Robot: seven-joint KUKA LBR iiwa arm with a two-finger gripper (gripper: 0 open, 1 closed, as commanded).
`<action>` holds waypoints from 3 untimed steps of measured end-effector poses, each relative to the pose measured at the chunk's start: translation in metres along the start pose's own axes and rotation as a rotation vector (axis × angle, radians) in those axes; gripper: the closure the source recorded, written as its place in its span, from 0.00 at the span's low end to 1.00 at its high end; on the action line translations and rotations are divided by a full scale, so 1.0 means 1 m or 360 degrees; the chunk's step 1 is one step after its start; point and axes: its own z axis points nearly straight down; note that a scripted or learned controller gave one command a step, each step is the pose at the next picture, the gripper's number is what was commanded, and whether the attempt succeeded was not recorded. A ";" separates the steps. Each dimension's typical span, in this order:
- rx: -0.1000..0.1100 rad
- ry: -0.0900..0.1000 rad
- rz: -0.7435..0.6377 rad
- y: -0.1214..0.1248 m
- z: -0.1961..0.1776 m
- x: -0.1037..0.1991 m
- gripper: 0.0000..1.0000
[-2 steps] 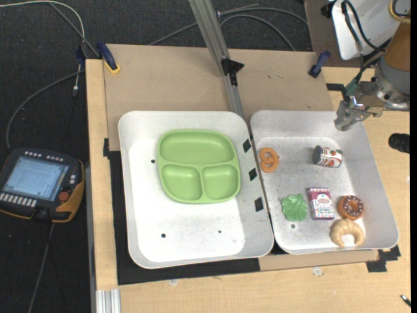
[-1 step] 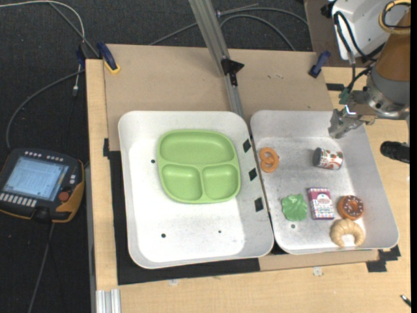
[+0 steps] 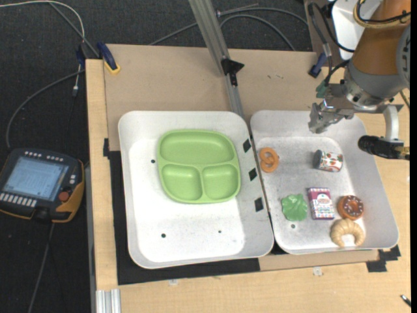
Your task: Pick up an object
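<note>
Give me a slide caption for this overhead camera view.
Gripper hovers over the right bin of toy foods; green divided plate sits in the left bin.

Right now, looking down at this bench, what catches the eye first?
A bright green divided plate fills the middle of the left bin. The right bin holds small toy foods, among them a croissant and a chocolate doughnut, with the gripper above its far edge.

Green divided plate (image 3: 198, 165): smooth plastic, matt sheen. White bins (image 3: 195, 250): matt plastic, faintly speckled. Bench top (image 3: 163, 77): dull brown board. Croissant (image 3: 347, 232): glossy. Arm's orange band (image 3: 383, 44): smooth, slight gloss. Slanted pole (image 3: 208, 25): brushed metal.
</note>
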 end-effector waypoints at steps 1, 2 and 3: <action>0.0001 0.0000 0.0000 -0.004 -0.013 0.056 1.00; 0.0005 -0.0001 0.0001 -0.009 -0.004 0.109 1.00; 0.0001 -0.0001 0.0000 -0.005 0.000 0.170 1.00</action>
